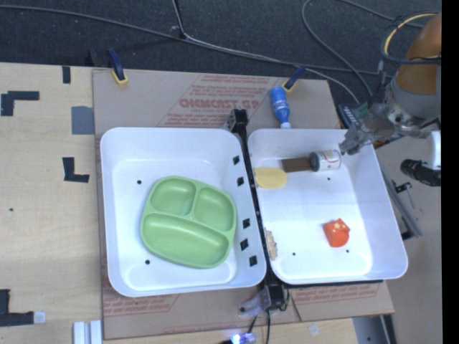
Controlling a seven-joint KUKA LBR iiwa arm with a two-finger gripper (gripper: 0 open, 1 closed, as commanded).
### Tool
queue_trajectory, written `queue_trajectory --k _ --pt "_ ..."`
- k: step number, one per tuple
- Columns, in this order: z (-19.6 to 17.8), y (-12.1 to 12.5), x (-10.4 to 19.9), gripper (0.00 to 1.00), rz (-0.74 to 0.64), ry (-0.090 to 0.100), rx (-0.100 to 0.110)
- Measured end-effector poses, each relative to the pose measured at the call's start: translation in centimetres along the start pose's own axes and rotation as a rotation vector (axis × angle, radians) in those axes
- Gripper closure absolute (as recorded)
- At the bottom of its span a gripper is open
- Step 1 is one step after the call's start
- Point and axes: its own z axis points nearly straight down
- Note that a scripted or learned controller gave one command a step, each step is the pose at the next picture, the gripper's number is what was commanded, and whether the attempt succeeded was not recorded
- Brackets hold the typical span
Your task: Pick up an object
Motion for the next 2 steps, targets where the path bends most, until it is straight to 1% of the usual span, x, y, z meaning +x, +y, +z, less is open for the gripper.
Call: queue_trajectory --k 1,2 --pt "-5.2 1.1 -0.4 1.0 0.0 -0.001 -0.002" --pt "-6.2 1.1 -0.4 1.0 0.001 0.0 0.002"
